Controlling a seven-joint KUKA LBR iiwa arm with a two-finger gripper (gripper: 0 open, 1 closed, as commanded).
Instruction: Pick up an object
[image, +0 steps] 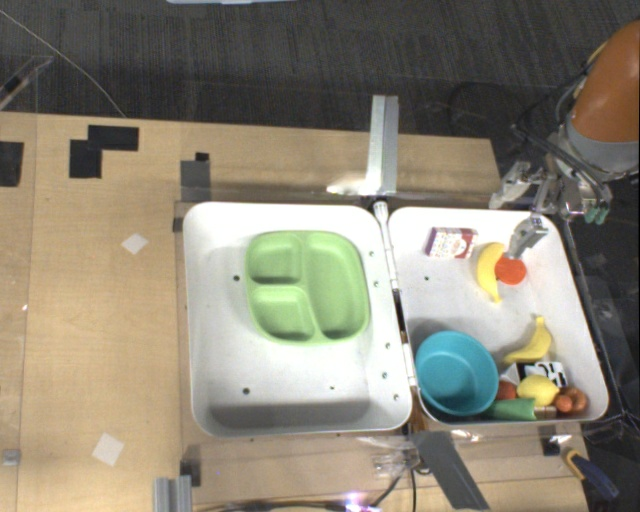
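The right bin (570, 290) holds several items. A small red and white box (450, 242) lies near its back wall, with a yellow banana (487, 270) beside it and a small round red object (511, 271) touching the banana's right side. My gripper (527, 238) hangs over the bin's back right part, just above and slightly right of the red object. Nothing is visibly held in it. The arm's orange band (612, 85) shows at the upper right.
A blue bowl (456, 373) sits at the right bin's front left. A second banana (530, 342), a lemon (537, 388), a green piece (512, 408) and small red-brown fruits (570, 402) crowd the front right corner. A green divided plate (305, 285) lies in the left bin (215, 380).
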